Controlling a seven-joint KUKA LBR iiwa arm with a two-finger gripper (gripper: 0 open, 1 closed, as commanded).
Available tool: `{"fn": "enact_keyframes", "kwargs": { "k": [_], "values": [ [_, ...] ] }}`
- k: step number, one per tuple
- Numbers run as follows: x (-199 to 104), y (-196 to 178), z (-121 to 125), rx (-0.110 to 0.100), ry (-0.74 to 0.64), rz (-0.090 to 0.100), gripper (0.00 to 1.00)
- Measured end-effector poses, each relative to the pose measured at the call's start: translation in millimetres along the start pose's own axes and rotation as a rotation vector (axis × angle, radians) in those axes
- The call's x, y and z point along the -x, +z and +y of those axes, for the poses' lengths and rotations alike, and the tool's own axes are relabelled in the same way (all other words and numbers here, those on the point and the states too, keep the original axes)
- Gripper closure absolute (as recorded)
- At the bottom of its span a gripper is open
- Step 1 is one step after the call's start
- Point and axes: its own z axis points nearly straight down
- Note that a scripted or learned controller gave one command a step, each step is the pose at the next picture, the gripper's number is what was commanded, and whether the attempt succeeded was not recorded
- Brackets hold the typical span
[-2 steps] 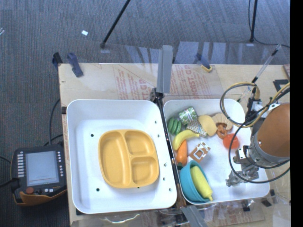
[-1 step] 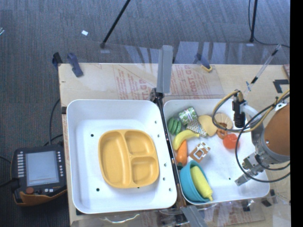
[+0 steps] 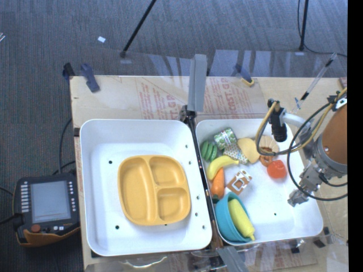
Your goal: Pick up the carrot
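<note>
Left bin point(image 3: 93, 152): holds a yellow divided plate point(image 3: 153, 189), lying flat and well apart from the work; no part in this step. Right bin point(image 3: 309, 222), left side: the carrot point(image 3: 218, 183) lies lengthwise hard against the dividing wall, just below the banana point(image 3: 220, 165) and just above the blue bowl point(image 3: 228, 220), which holds a yellow corn-like piece point(image 3: 241, 216); a small orange-and-white block point(image 3: 240, 181) sits just beside it to the right. Judgement: a good grasp closes across the carrot's narrow width, fingers entering between wall and block; the wall side leaves little room, so a descent centred slightly toward the block seems safer. Right side: the gripper point(image 3: 299, 197) hangs over the bare floor of the right bin, well apart from the carrot; it carries nothing, though whether its fingers are spread or closed cannot be told at this size. Open room lies across the bin's lower right; the red tomato-like piece point(image 3: 277, 169) and trailing cables point(image 3: 295, 146) border the upper path, so a low route leftward looks clearest.
</note>
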Motion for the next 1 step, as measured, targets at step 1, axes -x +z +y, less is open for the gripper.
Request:
{"fn": "enact_keyframes", "kwargs": {
  "k": [1],
  "values": [
    [3.3,53.0,17.9,0.003,-0.311,-0.007,1.00]
  ]
}}
